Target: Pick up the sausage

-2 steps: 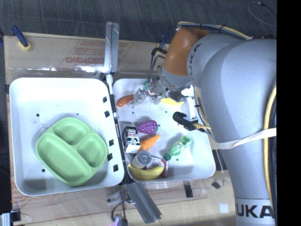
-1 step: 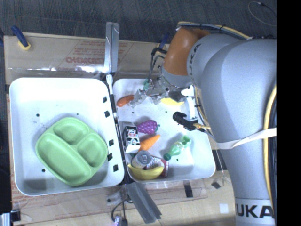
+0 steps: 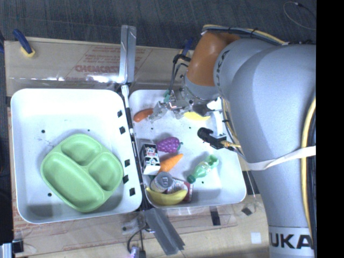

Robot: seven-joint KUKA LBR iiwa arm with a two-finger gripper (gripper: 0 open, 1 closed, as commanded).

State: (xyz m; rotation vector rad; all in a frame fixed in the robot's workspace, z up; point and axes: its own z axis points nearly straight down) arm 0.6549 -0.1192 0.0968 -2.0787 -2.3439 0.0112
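The sausage (image 3: pixel 142 115) is a short orange-red piece lying at the far left corner of the right bin (image 3: pixel 232 190), close to the wall between the bins. My gripper (image 3: pixel 160 109) hangs low over the far end of that bin, its tip just right of the sausage and at or nearly at the sausage's right end. The view does not settle whether the two touch. The grey arm with its orange band reaches in from the right and covers the bin's far right part.
Purple grapes (image 3: pixel 168 144), a carrot (image 3: pixel 171 162), a small printed box (image 3: pixel 150 155), a green bottle (image 3: pixel 202 169), a can (image 3: pixel 161 183) and a banana (image 3: pixel 167 196) crowd the right bin's near half. A yellow item (image 3: pixel 196 116) lies by the gripper. A green divided plate (image 3: pixel 80 171) sits in the left bin.
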